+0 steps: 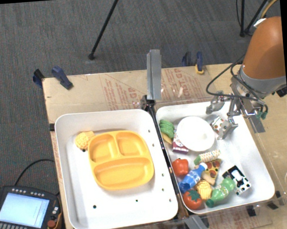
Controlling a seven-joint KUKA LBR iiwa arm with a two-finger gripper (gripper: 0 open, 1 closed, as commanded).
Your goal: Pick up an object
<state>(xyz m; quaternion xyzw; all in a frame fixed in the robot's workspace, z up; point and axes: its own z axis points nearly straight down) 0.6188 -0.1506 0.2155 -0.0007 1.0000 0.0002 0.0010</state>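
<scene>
The tool (227, 124) hangs over the right white bin's (254, 149) far side; whether it's clenched or released, I can't tell. Still approaching, I'd judge: the small grey-and-red toy (218, 125) beside it wants a descent.

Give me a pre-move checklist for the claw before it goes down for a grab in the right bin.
1. Claw over the right bin: ok, at its upper right part.
2. Something under the claw: ok, a small grey and red item lies beside the white plate.
3. Item held already: cannot tell.
4. Room around the target: not ok, the plate's rim is close.
5. Other targets available: ok, toys are piled at the bin's lower part, such as the tomato.
6. Left bin untouched: ok, yellow tray sits flat.
</scene>
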